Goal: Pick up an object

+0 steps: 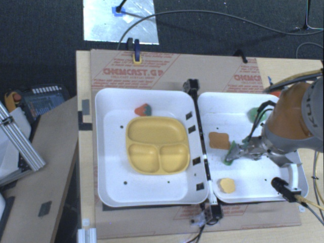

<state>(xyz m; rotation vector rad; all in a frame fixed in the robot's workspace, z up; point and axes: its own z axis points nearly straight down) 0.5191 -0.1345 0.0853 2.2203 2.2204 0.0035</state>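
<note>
Right-hand bin (pixel 263 101), camera view: three loose items plus the gripper (pixel 232 155).

Item 1, brown flat piece (pixel 219 140), toast-like, lying flat toward nine o'clock of the bin floor, just beside the gripper tip. Judged light and stiff; low profile, so best taken across its short edges.

Item 2, yellow rounded piece (pixel 227 185), toward seven o'clock, well apart from the gripper. Judged light, smooth, likely slippery plastic; take across its widest part.

Item 3, green piece (pixel 253 113), toward twelve o'clock, partly hidden by cables; shape cannot be told.

Gripper: low over the bin floor, pointing to nine o'clock, greenish tip just below the brown flat piece. Whether the jaws are spread or pressed together cannot be told; nothing is seen between them.

Left-hand bin (pixel 109 135): yellow divided tray (pixel 154 145) at centre, broad and thin-walled, judged awkward to pinch except at its rim. Small red-and-green piece (pixel 143 109) at twelve o'clock of the tray, touching or nearly touching its edge.

Nearest candidate, by judgement: the brown flat piece.
</note>
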